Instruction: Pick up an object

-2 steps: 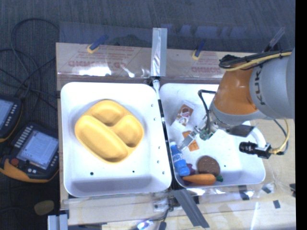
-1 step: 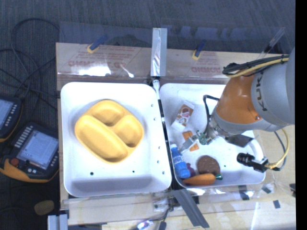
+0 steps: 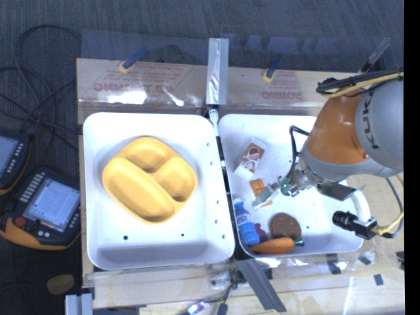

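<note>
In the right bin (image 3: pixel 226 149), the gripper (image 3: pixel 270 194) reaches down and leftward from the orange-banded arm (image 3: pixel 341 136), its tips just beside a small orange block (image 3: pixel 257 186) near the bin's middle; whether the fingers are apart or together on the block cannot be told from this slant. Just above the block lies a small brown-and-white packet (image 3: pixel 251 157), tilted. Below the gripper sits a round brown disc (image 3: pixel 285 226), and touching its lower edge an orange carrot (image 3: pixel 273 245) lies along the bin's near wall. To the left of the disc a blue-and-white bottle (image 3: pixel 244 223) lies along the bin's left wall, with a small dark purple thing (image 3: pixel 259 231) tucked between bottle and disc. These crowd the lower left corner, close beneath the gripper. A black cylinder (image 3: pixel 346 220) on a white bracket hangs off the arm over the bin's right side. The left bin (image 3: pixel 98 241) holds a large yellow lumpy object (image 3: pixel 149 178) with three rounded lobes, lying near its centre. Left of the bench, two handheld pendants (image 3: pixel 44 209) with cables rest on the dark floor.
</note>
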You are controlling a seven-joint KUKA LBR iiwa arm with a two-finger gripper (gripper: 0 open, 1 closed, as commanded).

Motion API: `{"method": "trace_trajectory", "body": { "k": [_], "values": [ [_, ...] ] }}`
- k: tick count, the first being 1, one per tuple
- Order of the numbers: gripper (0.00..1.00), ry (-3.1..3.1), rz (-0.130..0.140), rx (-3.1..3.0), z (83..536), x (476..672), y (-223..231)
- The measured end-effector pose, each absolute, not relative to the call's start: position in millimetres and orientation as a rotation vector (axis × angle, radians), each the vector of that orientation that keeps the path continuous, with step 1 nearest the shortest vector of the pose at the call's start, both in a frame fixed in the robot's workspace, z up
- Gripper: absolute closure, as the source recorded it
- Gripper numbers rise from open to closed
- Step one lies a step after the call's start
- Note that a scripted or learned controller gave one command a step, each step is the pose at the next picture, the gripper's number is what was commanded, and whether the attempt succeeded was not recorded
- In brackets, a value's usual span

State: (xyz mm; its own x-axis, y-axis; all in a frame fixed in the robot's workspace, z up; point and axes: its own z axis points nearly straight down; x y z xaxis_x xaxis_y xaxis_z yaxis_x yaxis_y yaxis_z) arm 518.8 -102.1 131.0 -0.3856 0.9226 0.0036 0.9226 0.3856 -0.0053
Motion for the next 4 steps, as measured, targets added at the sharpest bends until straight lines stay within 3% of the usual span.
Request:
{"method": "trace_trajectory", "body": {
  "k": [1,2,3,4],
  "values": [
    [0.0,-2.586,-0.002,-1.79,88,539.8,-107],
    [1.0,-2.588,-0.008,-1.793,97,542.5,-107],
    [1.0,-2.473,0.01,-1.933,236,543.9,-63],
    [1.0,-2.237,0.011,-2.198,206,533.3,-27]
  ]
}}
